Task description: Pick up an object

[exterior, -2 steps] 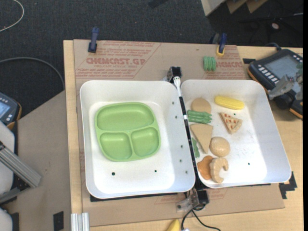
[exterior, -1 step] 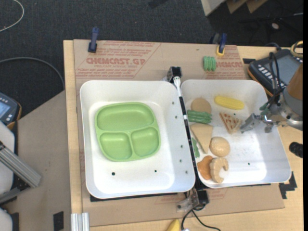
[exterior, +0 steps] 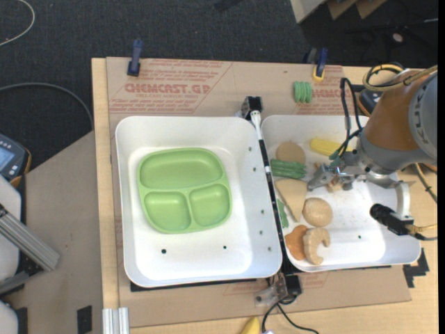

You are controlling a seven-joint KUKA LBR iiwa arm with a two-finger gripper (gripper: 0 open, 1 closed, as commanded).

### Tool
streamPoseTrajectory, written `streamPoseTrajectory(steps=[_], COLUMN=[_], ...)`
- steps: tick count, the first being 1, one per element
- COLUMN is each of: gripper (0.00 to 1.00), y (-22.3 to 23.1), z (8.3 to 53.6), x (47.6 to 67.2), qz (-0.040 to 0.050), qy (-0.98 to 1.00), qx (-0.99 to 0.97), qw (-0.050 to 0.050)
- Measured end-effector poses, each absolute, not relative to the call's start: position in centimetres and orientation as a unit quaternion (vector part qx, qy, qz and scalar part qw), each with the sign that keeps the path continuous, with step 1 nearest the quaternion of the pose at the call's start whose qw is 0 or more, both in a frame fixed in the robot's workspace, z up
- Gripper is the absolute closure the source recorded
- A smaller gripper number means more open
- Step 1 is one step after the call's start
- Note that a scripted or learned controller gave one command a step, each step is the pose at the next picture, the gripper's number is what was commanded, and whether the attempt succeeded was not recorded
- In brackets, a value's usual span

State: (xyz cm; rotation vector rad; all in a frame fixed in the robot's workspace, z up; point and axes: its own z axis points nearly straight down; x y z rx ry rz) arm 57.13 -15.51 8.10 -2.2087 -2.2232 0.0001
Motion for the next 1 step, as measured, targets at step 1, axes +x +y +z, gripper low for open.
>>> streamPoseTrajectory(steps=[1], gripper=[0.0], y=[-17.14], z=[8.38], x=[65.64], qz=[0.0044], qy=[-0.707], qx=[-0.707], qw=[0.005])
